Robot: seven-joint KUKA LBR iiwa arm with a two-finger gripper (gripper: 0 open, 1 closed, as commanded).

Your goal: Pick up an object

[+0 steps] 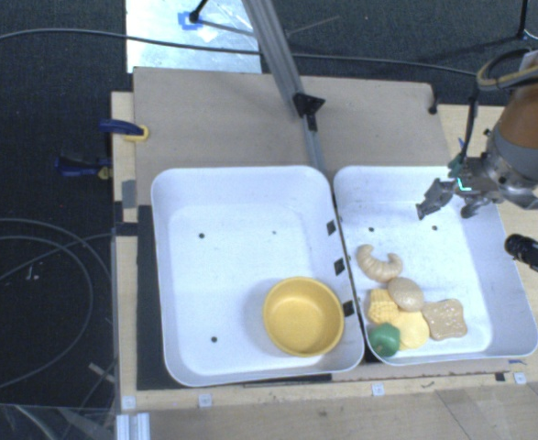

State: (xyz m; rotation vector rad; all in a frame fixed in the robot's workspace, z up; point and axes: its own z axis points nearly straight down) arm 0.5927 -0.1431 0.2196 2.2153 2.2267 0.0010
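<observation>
My gripper (454, 199) hangs over the upper right part of the right bin (502, 273), its two dark fingers spread apart with nothing between them. Below and left of it, toy foods lie clustered near the bin's front: a tan croissant (379, 263), a beige bun (405, 293), a yellow corn piece (382, 306), a green ball (385, 339), a yellow slice (414, 329) and a brown cracker-like piece (445, 319). A yellow bowl (303, 315) sits in the left bin (195, 246) near its front right corner.
A grey pole (278, 53) slants down from the top to the divide between the bins. Blue and yellow clamps (104, 149) hold the bench's left edge. Black cables lie on the dark floor at the left.
</observation>
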